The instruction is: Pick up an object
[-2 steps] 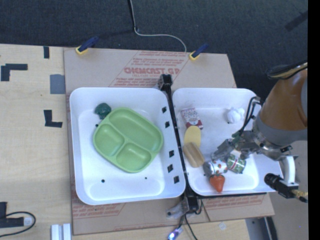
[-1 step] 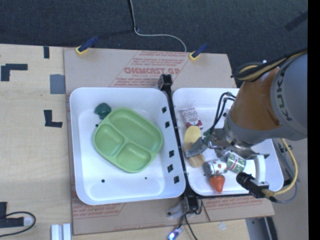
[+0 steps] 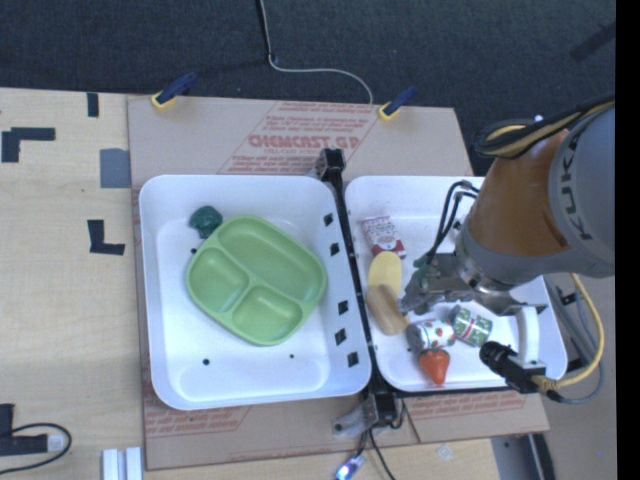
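left white bin point(image 3: 165, 298): green divided plastic plate point(image 3: 256, 278), small dark-green lump point(image 3: 206, 219) at its far corner | right white bin point(image 3: 400, 190): yellow banana-shaped toy point(image 3: 385, 272), tan bread-like roll point(image 3: 386, 309), red pepper-like toy point(image 3: 434, 366) | gripper point(image 3: 428, 290) low beside the roll; fingers' state: cannot tell | advice: centre over one item before closing

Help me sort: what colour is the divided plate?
Light green plate, camera view.

Even, bright overhead light; soft overall focus

The white bins point(image 3: 160, 268) read near blown-out, with faint glare on the green plate point(image 3: 256, 278); shadows stay short and soft beneath the arm point(image 3: 530, 208); the dark floor point(image 3: 120, 18) shows grain; edges slightly blurred.
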Tool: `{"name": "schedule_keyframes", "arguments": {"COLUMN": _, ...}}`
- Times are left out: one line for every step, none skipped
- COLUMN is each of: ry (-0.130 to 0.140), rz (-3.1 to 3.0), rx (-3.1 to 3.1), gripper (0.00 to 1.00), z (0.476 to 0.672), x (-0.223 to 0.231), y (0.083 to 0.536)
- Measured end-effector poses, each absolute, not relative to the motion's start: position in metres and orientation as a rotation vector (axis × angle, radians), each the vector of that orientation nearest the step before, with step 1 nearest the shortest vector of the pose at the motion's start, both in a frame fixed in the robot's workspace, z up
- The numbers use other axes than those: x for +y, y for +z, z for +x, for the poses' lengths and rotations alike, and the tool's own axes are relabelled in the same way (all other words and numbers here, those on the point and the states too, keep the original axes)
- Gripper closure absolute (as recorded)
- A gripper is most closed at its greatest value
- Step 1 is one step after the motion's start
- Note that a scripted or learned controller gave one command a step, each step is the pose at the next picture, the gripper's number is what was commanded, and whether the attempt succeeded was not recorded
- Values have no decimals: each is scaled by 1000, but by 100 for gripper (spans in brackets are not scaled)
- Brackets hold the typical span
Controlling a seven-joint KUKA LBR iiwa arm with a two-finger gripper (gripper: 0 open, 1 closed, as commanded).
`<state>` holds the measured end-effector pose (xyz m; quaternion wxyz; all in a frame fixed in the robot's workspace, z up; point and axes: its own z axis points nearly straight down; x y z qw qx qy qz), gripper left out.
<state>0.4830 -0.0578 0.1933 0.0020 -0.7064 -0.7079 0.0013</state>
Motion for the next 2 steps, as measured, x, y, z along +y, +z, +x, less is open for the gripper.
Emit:
{"name": "schedule_keyframes", "arguments": {"ry": -20, "rz": -2215, "rx": -2240, "gripper": 100, "z": 485, "x": 9, "y": 352}}
{"name": "schedule_keyframes", "arguments": {"ry": -3, "rz": -2213, "rx": -2230, "gripper": 100, "z": 484, "x": 62, "y": 386}}
